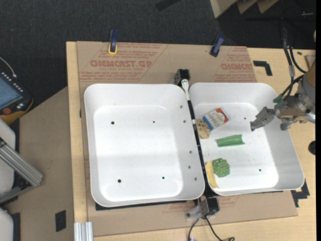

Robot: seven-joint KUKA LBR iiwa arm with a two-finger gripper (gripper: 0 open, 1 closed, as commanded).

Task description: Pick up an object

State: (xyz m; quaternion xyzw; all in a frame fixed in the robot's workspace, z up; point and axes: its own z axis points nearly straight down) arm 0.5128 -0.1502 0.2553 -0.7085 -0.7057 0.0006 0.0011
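Green and slab-like, the small block (230, 141) lying flat in the middle of the right bin (286, 157) looks light and stiff to me, best pinched across its narrow width; the lumpy green-and-yellow piece (219, 168) near the front wall seems softer. My gripper (265, 117) hangs over the bin's right side, seemingly empty, though I cannot tell how far it is spread.

a robotics lab bench. two white bins (138, 92) sit on a cardboard sheet (165, 59) held by blue clamps (113, 41). cables (288, 49) and aluminium framing (17, 159) surround it on dark carpet (60, 9).
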